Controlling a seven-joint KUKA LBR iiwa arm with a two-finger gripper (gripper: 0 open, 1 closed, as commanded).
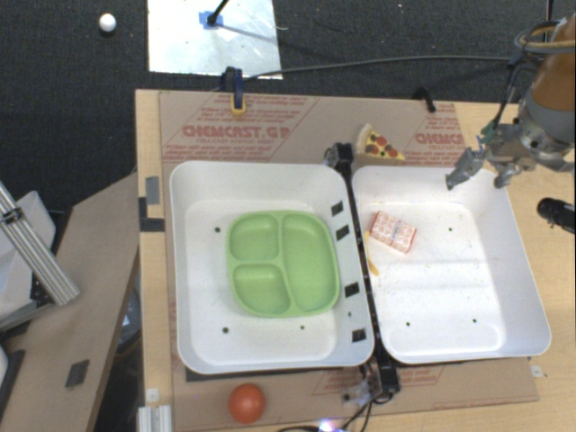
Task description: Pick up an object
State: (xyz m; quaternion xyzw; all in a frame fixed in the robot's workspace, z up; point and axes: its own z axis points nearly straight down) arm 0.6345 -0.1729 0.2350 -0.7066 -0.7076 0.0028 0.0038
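Hovering pincer: the gripper (480, 169) hung over the far right corner of the right bin (517, 241), its two fingers spread apart with nothing between them.
Arm: grey, with an orange band above the wrist, it came in over the bench's right edge.
Task's thing: a small pink-and-white patterned block (392, 231) lay flat in the right bin, in its far left part, near the wall shared with the other bin.
Block against pincer: the block sat well apart from the gripper, toward the left and nearer the bin's middle, untouched by either finger.
Right bin, other contents: a thin yellow sliver (373, 265) lay just beside the left wall, near the block on its front side.
Left bin: the left bin (198, 241) held a green divided plate (283, 263) about its middle, with three compartments, each bare.
Outside the bins: a toy pizza slice (379, 144) rested on the cardboard just beyond the right bin's far left corner.
Front edge: an orange ball (247, 402) sat on the bench before the left bin's front wall.
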